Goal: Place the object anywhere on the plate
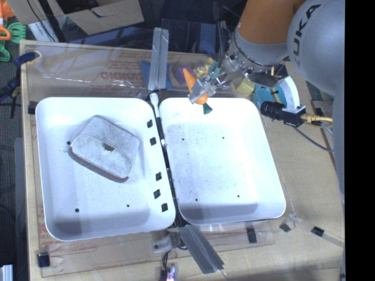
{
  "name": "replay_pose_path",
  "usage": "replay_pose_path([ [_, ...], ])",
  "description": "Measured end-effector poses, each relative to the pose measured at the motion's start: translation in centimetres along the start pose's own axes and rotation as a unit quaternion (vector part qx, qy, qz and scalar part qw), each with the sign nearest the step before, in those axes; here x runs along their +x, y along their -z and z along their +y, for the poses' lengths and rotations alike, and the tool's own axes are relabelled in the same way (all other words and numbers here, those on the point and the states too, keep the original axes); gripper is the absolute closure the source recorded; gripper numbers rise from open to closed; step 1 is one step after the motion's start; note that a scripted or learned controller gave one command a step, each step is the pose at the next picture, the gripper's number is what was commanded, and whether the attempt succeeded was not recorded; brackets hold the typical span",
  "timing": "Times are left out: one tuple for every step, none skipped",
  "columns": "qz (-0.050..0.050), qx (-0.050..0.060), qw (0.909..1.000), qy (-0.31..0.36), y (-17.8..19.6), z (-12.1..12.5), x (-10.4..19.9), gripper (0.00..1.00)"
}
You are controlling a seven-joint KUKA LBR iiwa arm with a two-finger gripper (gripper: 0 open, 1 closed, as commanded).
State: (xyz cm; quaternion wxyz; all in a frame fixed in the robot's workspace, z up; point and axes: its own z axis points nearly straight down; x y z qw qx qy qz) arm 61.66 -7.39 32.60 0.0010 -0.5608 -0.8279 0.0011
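A grey, rounded-rectangular plate lies tilted in the left white bin. Over the back edge of the right white bin, my gripper hangs from the grey and orange arm. An orange carrot-shaped toy with a green tip sits slanted between its fingers, with the green end pointing down toward the bin's back rim. The gripper is shut on this toy and is well to the right of the plate, beyond the divider between the bins.
A row of black clips runs along the seam between the bins. A metal bar stands behind the seam. A black connector with a cable and a blue-white item lie at the back right.
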Motion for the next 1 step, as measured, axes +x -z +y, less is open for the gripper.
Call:
replay_pose_path([
  [0.000, 0.000, 0.9997, -0.026, -3.04, 6.48, 5.43, 1.00],
])
